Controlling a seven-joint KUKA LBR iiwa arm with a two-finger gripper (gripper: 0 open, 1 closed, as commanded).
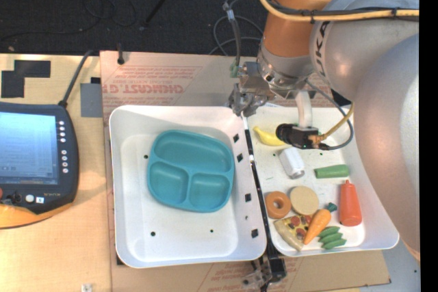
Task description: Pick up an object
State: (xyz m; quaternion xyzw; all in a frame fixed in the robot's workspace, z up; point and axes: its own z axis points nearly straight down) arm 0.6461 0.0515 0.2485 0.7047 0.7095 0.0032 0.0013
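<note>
The end effector (245, 102) hangs at upper centre of the frame, over the back rim where the two bins meet. Whether it is spread or pressed together I cannot tell; it is dark metal against shadow. The nearest candidate is the toy banana (267, 137), just below and right of it in the right bin (370, 226). A good grasp would likely close across the banana's narrow width, clear of the bin wall. The arm covers that bin's upper right corner, and the small things beside the carrot (316, 226) blur together.
</note>
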